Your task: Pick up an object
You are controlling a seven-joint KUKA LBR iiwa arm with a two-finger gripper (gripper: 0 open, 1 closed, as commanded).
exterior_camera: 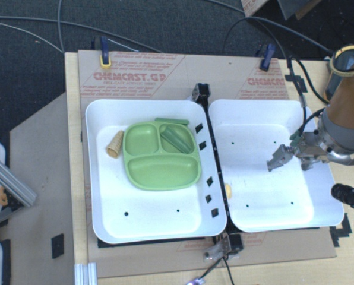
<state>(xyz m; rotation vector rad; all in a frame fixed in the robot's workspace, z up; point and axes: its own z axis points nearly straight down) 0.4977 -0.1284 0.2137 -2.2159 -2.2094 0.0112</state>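
My gripper (293,161) hangs over the right bin (272,218), near its right-hand middle, and stands open with nothing between its fingers. In the left bin (147,224) lies a green divided plate (162,174). A dark green piece (178,140) rests in the plate's upper right compartment. A flat green strip (172,122) lies just behind the plate. A tan waffle cone (114,144) lies against the plate's left side. A small yellow bit (227,190) sits at the right bin's left wall.
The bins share a black-clipped divider (209,153). They stand on a cardboard sheet (141,70) held by blue clamps (104,51). Cables (299,76) run down to the arm at the right.
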